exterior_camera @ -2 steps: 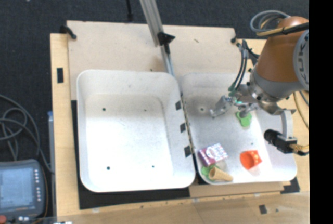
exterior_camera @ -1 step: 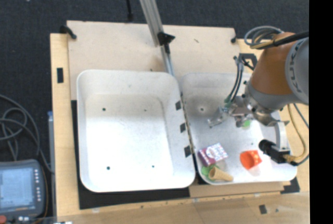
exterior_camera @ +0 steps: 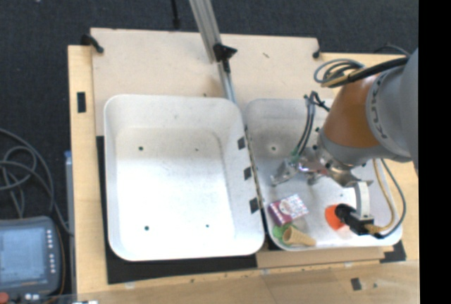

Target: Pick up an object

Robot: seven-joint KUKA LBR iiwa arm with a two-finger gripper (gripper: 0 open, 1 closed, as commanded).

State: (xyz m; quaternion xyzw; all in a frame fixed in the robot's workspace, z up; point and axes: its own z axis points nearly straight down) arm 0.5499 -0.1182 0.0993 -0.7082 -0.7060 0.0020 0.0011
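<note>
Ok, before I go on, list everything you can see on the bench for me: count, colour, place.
Left bin: one, white, left half of the bench.
Right bin: one, white, touching the left bin's right side.
Packet: one, purple and white, near end of the right bin.
Cone-shaped item: one, tan with a green end, near rim of the right bin, just below the packet.
Orange object: one, orange-red, right of the packet, partly behind a black part.
Metal pole: one, silver, rising behind the bins.
Arm: one, grey with an orange band, over the right bin.
Hand: one, metallic, low over the right bin's middle.
</note>
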